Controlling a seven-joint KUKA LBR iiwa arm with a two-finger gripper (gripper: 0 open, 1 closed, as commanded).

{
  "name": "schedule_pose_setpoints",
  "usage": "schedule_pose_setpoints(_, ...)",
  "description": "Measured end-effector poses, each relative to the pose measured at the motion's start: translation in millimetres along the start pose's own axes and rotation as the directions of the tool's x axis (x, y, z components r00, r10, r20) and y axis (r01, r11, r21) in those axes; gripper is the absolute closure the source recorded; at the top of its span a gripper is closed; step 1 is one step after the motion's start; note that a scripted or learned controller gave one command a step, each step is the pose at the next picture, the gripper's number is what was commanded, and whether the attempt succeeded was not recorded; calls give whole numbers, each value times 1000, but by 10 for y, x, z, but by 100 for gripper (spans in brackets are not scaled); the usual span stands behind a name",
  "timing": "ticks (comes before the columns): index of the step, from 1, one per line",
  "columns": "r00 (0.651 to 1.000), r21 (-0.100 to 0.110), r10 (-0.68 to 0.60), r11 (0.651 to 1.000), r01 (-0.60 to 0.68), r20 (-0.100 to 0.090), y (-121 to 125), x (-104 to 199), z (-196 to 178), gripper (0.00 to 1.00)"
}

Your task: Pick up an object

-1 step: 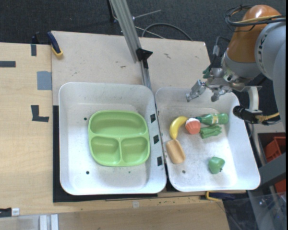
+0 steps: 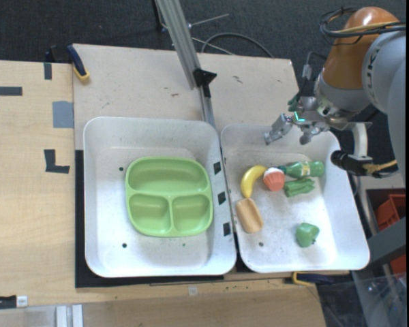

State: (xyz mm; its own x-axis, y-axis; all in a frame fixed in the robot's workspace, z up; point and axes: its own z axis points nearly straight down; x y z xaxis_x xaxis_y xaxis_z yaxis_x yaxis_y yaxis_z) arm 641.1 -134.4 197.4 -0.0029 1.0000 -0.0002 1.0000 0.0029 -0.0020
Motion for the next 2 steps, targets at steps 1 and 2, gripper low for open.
schedule_pose_setpoints(1,1000,5,1,1000,-1,0,-8,-13,646,0)
schedule_pose_setpoints(2,1000,1,1,1000,-1,1,-15,-4,1117,0)
